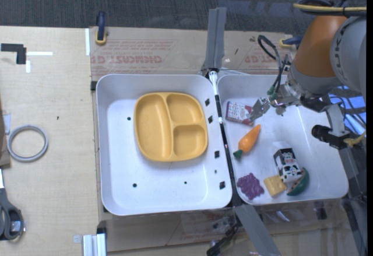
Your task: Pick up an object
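Pincer (260, 108) beside red-labelled packet (237, 112); label text unreadable.

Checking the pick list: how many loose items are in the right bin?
6: pink packet by the pincer, carrot mid-bin, cow-print carton, then grapes, cheese wedge and green piece along the front. The arm may hide more.

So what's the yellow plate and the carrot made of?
The yellow plate looks like smooth matte plastic: one even color, rounded molded dividers. The carrot seems a toy, probably plastic or rubber, with flat orange color and a soft sheen. I can't be sure.
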You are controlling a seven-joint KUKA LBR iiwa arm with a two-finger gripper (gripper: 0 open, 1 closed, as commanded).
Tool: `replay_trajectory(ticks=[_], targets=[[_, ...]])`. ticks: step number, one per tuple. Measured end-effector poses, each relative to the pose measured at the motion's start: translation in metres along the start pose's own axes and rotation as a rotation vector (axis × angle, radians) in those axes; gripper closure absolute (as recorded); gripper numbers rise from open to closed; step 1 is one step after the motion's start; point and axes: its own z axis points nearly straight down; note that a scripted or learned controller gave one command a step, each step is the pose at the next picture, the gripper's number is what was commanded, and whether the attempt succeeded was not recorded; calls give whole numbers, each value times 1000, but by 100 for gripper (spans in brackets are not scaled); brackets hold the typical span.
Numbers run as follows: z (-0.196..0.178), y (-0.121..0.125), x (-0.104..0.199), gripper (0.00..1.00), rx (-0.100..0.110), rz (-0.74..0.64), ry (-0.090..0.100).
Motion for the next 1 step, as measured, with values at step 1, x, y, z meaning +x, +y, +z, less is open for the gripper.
replay_trajectory(ticks=[1], targets=[[56,-31,8,0,2,235,1]])
